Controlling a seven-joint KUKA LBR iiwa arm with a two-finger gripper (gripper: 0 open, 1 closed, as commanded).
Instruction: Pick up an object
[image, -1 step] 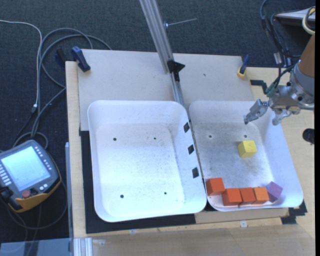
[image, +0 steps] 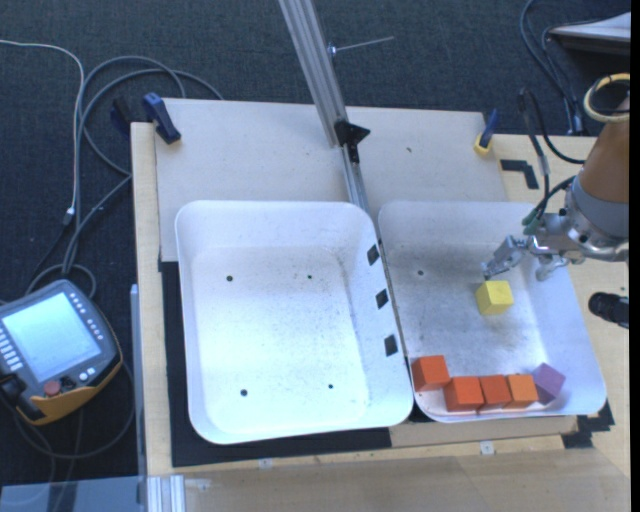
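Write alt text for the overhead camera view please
The gripper hangs just above a yellow cube in the right white bin; four orange blocks and a purple block line its near edge.

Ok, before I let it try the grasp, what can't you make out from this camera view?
- Gripper: too small and blurred to tell open or shut, or whether it touches the yellow block.
- Arm: cut off by the right edge.
- Orange blocks and purple block: crowded along the right bin's near rim; gaps between them unclear.
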